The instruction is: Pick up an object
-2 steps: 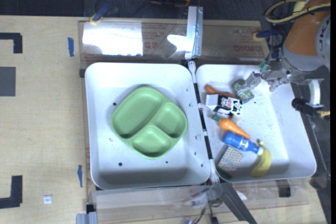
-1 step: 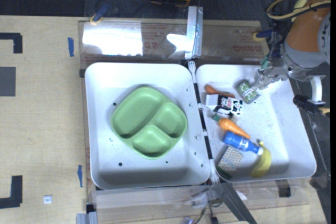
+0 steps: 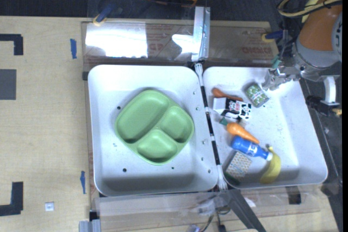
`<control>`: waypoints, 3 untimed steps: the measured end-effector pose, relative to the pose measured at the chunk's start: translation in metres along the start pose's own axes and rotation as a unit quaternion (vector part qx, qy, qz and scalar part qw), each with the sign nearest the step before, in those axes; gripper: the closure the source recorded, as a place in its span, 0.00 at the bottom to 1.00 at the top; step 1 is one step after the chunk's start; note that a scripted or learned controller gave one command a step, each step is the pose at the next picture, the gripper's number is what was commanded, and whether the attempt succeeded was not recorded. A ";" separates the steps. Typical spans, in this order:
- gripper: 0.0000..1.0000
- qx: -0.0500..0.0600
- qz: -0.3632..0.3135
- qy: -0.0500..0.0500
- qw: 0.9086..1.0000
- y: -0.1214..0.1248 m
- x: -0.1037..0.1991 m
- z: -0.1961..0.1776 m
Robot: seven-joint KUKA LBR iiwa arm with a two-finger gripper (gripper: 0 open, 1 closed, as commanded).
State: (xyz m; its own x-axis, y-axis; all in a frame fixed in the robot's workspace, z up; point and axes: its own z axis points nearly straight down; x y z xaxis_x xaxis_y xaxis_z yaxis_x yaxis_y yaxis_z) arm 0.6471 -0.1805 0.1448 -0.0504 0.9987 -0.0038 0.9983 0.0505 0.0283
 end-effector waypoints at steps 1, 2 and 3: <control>0.00 0.000 0.000 0.000 1.000 0.000 0.000 0.000; 0.00 0.013 0.013 0.001 1.000 -0.016 0.001 0.058; 1.00 0.010 0.012 0.000 1.000 -0.013 0.001 0.046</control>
State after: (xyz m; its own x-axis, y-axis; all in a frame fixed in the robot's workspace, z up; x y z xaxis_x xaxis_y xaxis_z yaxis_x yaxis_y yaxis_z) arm 0.6350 -0.1797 0.0988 -0.0258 0.9997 -0.0027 0.9996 0.0259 0.0087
